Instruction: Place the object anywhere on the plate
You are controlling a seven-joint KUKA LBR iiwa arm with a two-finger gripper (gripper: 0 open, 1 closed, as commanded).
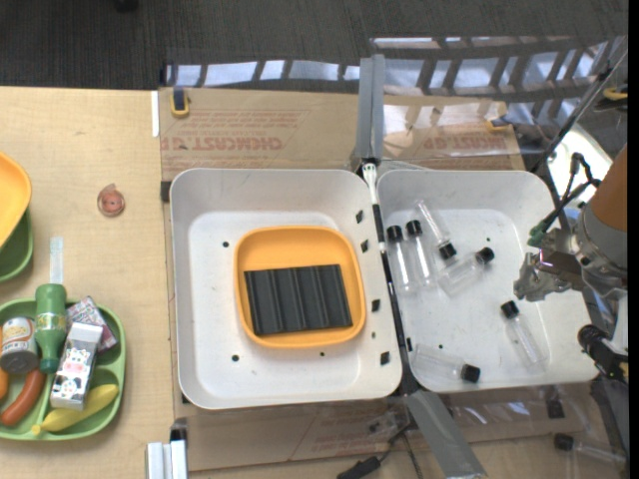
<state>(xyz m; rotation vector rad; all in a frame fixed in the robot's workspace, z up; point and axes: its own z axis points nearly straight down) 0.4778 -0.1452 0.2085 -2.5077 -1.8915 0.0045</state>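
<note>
An orange plate (300, 240) with a black ridged slab (300, 299) on it lies in the left bin (200, 267). Several clear vials with black caps lie scattered in the right bin (469, 193), among them one (433, 229) near the back, one (465, 268) in the middle and one (520, 331) toward the right front. My gripper (529, 283) hangs over the right side of the right bin, just above and behind that last vial. Nothing shows in its grasp.
A loose black cap (469, 372) sits near the right bin's front wall. On the wooden table to the left stand a green tray of toy food (60, 372), a yellow bowl (10, 203) and a small pink disc (111, 201). A metal rack (479, 63) stands behind the bins.
</note>
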